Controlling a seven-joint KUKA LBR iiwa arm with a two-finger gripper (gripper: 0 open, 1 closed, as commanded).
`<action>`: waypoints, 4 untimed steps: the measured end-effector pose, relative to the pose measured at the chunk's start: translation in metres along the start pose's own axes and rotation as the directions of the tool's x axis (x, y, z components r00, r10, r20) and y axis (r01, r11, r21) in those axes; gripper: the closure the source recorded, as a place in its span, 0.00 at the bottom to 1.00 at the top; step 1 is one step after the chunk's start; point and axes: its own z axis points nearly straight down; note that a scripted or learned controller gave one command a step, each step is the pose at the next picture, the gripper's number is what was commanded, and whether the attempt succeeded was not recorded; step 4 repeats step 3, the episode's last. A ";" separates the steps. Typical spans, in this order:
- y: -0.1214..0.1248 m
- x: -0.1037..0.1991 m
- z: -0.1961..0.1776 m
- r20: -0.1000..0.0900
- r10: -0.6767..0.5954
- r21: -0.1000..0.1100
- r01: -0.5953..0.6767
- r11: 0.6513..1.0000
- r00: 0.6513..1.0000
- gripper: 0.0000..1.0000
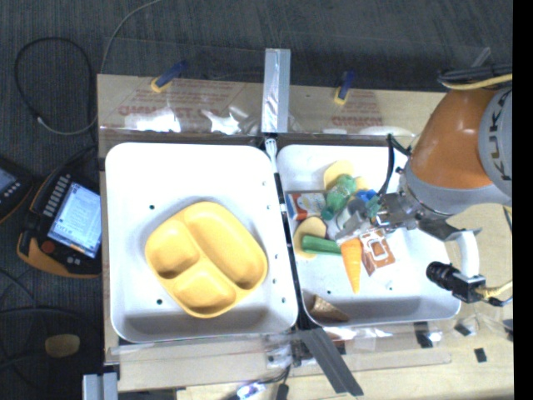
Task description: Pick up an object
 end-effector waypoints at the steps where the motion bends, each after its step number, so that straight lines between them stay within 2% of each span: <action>1: -0.004 -0.006 -0.091 0.003 -0.045 -0.001 0.045 0.999 0.999 1.00; 2: 0.110 0.029 -0.043 0.002 -0.173 0.001 0.173 0.985 0.985 1.00; 3: 0.132 0.034 0.013 0.002 -0.215 0.002 0.215 0.977 0.977 1.00; 4: 0.132 0.034 0.013 0.002 -0.215 0.002 0.215 0.977 0.977 1.00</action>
